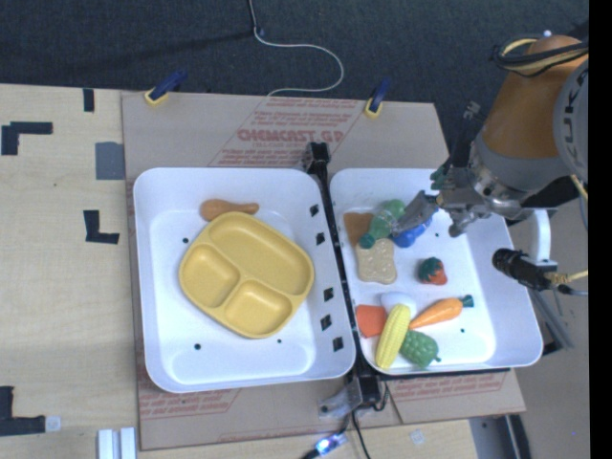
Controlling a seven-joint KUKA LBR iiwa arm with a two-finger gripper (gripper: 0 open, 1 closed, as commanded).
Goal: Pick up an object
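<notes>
Even, fairly bright light falls from overhead, so the two white bins (153,285) come out almost blown, their floors pale and flat with only soft, short shadows hugging the yellow tray (247,273) toward 5 o'clock. The dark carpet (115,17) from 10 to 1 o'clock stays dim and grainy. The frame is soft overall, with small toys in the right bin (507,338) lacking fine detail, and the arm (535,113) at 2 o'clock is slightly smeared.

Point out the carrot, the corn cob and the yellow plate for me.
carrot (438,313), camera view, middle of its orange body.
corn cob (392,335), camera view, middle of the cob.
yellow plate (212,262), camera view, its left compartment.
</notes>
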